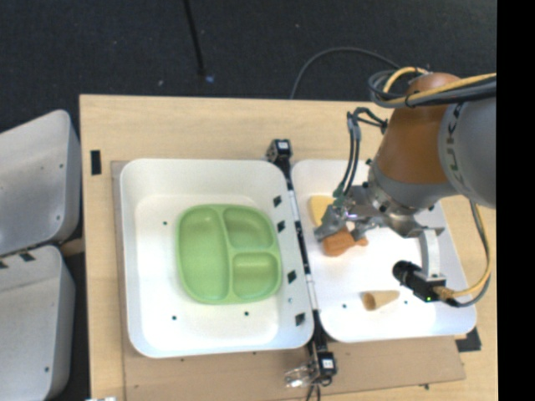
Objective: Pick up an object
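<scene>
Hand sits low over the orange piece in the right bin; its grip state I cannot tell. Centre on it, then lift straight.

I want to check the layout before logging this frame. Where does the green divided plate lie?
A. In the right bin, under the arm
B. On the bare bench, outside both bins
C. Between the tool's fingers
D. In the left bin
D: the green divided plate rests flat inside the left bin, while the arm works over the right bin, where an orange piece lies.
</scene>
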`<state>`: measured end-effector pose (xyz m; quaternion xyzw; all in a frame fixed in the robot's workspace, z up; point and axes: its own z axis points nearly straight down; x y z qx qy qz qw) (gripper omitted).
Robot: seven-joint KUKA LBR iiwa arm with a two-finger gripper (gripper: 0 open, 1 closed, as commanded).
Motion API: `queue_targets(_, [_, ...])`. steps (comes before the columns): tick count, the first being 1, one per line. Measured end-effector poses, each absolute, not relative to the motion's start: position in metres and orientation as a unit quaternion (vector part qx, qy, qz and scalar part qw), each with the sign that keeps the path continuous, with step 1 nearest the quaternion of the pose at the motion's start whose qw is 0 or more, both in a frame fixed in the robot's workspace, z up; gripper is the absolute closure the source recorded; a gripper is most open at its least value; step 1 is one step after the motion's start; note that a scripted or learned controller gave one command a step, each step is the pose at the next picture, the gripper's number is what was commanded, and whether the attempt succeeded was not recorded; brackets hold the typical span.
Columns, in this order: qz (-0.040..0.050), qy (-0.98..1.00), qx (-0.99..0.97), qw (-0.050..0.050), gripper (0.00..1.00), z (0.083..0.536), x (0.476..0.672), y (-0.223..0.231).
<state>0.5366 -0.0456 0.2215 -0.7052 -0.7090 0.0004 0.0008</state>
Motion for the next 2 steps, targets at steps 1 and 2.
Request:
queue_targets(1, [-0.0006, -0.710, -0.705, 0.000, 1.00, 0.231, 0.531, 0.000])
queue_targets(2, [0.0006, -0.710, -0.704, 0.002, 1.00, 0.231, 0.521, 0.058])
